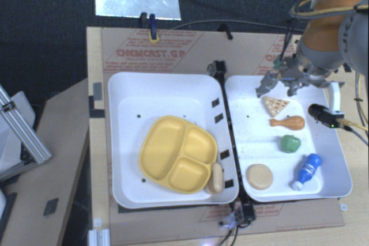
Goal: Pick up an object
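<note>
The right bin (343, 178) holds five objects: a pizza slice (277, 105) at the top, a drumstick (288, 122) just below it, a green pepper (290, 143) under that, a blue bottle (305, 170) at the lower right, and a tan disc (259, 176) at the lower left. All lie apart from each other. The gripper (281, 85) hangs above the bin's upper part, just above the pizza slice, fingers spread and grasping nothing. The left bin (127, 89) holds a yellow tray (176, 152) with three compartments; a bread roll (216, 177) lies against the tray's lower right edge.
</note>
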Robot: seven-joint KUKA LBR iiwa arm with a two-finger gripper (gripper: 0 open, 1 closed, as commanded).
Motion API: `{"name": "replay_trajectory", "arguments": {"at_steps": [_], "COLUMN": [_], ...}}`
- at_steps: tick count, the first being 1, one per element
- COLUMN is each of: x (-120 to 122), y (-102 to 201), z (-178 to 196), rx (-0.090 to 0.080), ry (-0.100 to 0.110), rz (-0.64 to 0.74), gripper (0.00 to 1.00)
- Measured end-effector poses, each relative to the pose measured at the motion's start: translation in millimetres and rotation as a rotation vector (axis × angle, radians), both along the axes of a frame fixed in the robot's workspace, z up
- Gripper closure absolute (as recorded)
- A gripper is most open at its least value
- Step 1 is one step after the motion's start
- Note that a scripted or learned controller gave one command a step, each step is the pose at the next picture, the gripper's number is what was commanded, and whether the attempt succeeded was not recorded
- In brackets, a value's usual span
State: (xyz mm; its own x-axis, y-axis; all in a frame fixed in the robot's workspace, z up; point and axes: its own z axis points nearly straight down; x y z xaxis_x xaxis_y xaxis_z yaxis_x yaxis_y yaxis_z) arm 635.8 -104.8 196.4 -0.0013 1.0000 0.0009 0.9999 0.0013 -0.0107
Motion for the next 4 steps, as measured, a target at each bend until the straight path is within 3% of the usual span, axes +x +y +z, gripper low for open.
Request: {"name": "replay_trajectory", "arguments": {"at_steps": [1,3,4], "x": [2.8,3.5,6.6], "y": [0.1,2.9,3.3], "z": [7.0,-76.0,-107.9], "rx": [-0.001,-0.001,-0.002], "ry": [-0.012,-0.009,-0.018], "rz": [0.002,0.001,0.002], "gripper": [0.00,0.00,0.00]}}
